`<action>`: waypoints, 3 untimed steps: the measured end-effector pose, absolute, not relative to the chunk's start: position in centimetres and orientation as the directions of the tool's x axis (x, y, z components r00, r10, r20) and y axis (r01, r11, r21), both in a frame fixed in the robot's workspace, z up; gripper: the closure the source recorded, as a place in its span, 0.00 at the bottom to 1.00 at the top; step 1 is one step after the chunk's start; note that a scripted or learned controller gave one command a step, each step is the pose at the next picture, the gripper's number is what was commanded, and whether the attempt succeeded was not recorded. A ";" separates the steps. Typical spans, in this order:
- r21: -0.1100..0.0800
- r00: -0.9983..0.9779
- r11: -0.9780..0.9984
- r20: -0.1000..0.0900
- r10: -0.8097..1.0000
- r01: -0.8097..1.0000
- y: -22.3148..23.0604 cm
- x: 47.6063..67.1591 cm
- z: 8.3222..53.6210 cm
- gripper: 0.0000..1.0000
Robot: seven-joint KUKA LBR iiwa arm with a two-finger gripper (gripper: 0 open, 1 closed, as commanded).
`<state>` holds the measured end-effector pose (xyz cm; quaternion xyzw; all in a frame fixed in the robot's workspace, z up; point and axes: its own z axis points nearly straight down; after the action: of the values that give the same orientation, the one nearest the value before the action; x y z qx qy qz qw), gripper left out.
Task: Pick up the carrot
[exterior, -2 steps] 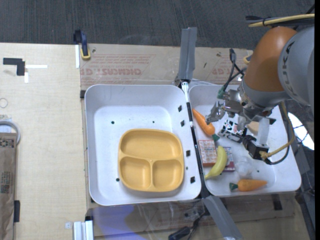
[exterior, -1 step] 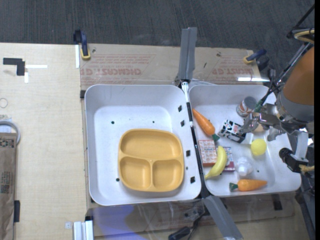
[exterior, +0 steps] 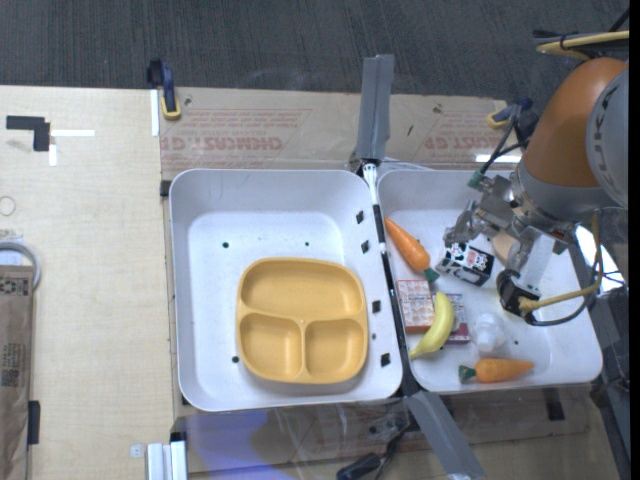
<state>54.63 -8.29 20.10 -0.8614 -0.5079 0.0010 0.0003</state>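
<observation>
Gripper (exterior: 468,253) state cannot be told, since its tip is seen end-on against a black-and-white printed item; it is hung low over the middle of the right bin (exterior: 570,373), carried by the arm (exterior: 570,138) that is reached in from the right. Two carrots are seen in that bin. One carrot (exterior: 408,245) is laid at a slant against the left wall of the bin, just to the left of the gripper and apart from it, green end toward the near side. A second carrot (exterior: 498,370) is laid along the near wall, well apart from the gripper. Between them a banana (exterior: 437,324) is rested across a red packet (exterior: 415,296). A yellow divided plate (exterior: 302,320) is held in the left bin (exterior: 200,268).
</observation>
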 end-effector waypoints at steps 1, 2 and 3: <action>-0.004 0.703 -0.703 -0.003 0.711 0.711 -17.4 51.0 19.0 0.00; -0.004 0.912 -0.912 -0.004 0.410 0.410 -11.2 50.2 14.2 0.00; 0.000 0.963 -0.963 -0.005 0.269 0.269 -5.1 55.2 24.0 0.00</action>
<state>55.19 -5.07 24.01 -0.9907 -0.1359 0.0027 -0.0003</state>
